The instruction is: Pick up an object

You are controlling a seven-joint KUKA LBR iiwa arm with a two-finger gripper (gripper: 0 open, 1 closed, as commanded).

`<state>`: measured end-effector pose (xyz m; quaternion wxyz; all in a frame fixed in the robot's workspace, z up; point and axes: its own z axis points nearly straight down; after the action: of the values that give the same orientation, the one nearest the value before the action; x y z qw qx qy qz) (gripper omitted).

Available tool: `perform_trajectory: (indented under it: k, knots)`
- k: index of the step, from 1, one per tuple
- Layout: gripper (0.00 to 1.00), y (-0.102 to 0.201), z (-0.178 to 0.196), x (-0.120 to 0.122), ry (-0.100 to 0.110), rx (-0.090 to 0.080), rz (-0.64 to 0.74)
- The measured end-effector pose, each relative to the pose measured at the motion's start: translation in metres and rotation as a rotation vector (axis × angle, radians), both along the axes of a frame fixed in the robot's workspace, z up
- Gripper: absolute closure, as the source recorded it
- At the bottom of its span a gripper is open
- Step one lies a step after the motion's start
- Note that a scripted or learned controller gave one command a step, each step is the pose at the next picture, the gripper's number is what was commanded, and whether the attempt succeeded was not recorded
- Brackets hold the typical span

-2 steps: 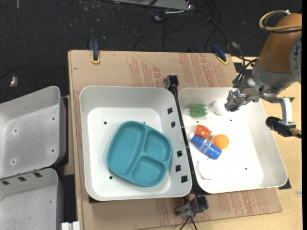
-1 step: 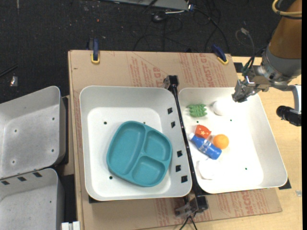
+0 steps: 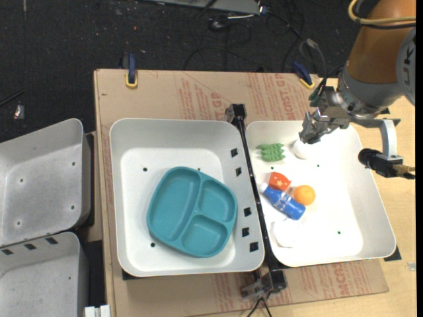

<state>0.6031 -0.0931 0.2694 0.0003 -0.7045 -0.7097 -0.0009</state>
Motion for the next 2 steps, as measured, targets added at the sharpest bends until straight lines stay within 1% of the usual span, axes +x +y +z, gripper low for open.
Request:
perform_trajectory:
  k: [1,2]
  knots:
    - [1.0,0.049,-0.001,-0.001,0.002,-0.001,0.0]
    - [1.0,0.098,-0.001,-0.013,0.003,-0.001,0.0]
